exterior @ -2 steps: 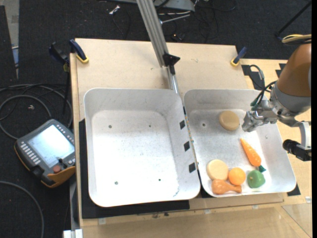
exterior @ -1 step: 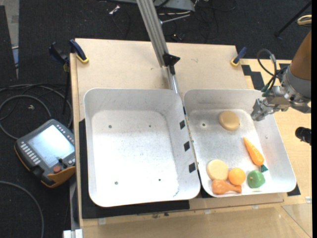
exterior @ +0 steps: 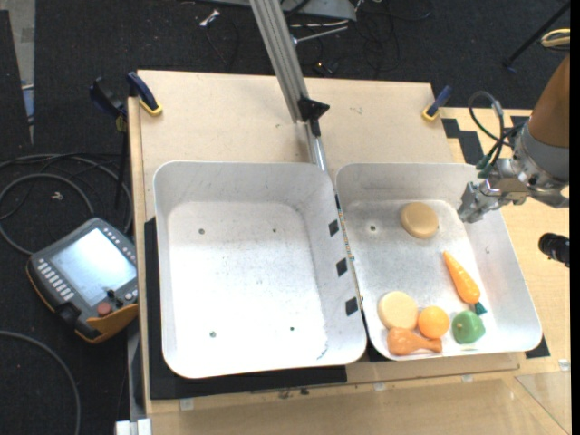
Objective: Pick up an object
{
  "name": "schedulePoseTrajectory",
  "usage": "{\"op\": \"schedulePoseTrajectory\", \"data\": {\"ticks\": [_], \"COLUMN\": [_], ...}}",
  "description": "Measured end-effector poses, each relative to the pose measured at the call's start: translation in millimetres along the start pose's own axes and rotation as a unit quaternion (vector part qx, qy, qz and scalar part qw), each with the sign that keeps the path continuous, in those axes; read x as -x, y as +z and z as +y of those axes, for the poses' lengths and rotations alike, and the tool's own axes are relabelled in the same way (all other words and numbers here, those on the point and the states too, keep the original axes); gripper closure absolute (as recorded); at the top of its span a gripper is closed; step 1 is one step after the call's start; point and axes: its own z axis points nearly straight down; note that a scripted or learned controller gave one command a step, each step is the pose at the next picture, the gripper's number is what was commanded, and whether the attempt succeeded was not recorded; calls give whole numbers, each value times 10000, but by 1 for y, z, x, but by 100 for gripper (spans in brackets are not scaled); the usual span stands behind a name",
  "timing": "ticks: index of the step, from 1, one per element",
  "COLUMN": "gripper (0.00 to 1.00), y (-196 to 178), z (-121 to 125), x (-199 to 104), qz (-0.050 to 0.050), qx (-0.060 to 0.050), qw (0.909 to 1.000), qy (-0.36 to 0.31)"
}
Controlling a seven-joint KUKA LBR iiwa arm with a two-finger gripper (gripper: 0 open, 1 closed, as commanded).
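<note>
**Bench with two bins, before any pick**

A pale wooden bench [exterior: 236,116] stands on a dark floor strewn with cables; a handheld control pad [exterior: 83,279] lies to the left of it, and a slanted metal pole [exterior: 281,48] rises from the middle of the back. Two shallow white bins sit side by side on the bench. The left bin [exterior: 181,188] holds no objects. The right bin [exterior: 362,188] holds all the candidates: a tan round piece [exterior: 420,219] near the back, a toy carrot [exterior: 462,279] along the right side, and, clustered at the front, a cream disc [exterior: 397,310], an orange ball [exterior: 434,321], a green round fruit [exterior: 468,327] and an orange drumstick-shaped piece [exterior: 413,341], the last touching the disc and the ball.

The arm [exterior: 548,125] enters from the right, and its gripper [exterior: 473,203] hangs over the back right edge of the right bin, just beside the tan round piece and apart from it. The fingers are small and dark against the bin wall; whether they are apart or together cannot be told, though nothing appears between them.

Progress: the task seems barely begun. Every object rests on the bin floor and none is lifted. Choosing an object, descending, closing and raising all remain. The tan round piece is the nearest likely target.
</note>
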Motion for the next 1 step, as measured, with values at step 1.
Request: {"op": "schedulePoseTrajectory", "data": {"ticks": [1], "gripper": [100], "y": [6], "z": [-5], "x": [-49], "qz": [17], "qx": [-14], "qw": [10000], "qy": [-16]}}
